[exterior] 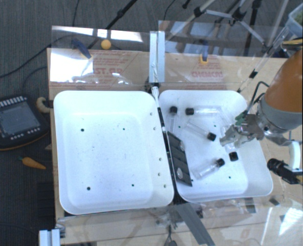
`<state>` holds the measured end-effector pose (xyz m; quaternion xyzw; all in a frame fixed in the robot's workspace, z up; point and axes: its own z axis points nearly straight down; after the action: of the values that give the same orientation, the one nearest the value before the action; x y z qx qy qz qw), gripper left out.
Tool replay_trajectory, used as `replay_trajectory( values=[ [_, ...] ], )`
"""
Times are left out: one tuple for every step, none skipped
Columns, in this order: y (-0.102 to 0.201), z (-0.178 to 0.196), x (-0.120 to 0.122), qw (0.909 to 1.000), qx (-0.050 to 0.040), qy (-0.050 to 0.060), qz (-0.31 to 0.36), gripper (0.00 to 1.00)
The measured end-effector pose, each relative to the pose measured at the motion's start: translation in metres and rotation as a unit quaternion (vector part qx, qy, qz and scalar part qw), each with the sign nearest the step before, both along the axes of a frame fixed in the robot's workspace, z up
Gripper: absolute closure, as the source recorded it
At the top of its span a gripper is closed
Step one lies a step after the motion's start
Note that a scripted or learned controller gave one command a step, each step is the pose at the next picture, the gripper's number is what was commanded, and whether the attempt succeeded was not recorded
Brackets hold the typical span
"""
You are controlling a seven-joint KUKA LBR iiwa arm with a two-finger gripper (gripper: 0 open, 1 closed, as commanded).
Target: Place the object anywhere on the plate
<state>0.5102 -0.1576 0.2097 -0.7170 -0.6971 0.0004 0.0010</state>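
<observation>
Tool (pixel 231 139) low over the right bin (pixel 254 183), near its right wall; spread or pressed together, impossible to tell. Likely object: capped vial (pixel 201 130), lying flat just left of the tool. Dark plate (pixel 178 155) flat against the bin's left wall. Come down square across the vial's body, close gently to avoid rolling, lift clear, carry left, release low over the plate's middle.

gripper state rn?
Gripper: over the right bin, close above the clear vials; the view can't settle whether it's open, shut or holding anything.
</observation>
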Motion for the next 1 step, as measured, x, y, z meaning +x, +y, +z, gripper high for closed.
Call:
replay_trajectory(
  values=[
    [0.0701,-0.0007,0.0432,0.9999,-0.0003,0.001,0.017,1.0]
  ],
)
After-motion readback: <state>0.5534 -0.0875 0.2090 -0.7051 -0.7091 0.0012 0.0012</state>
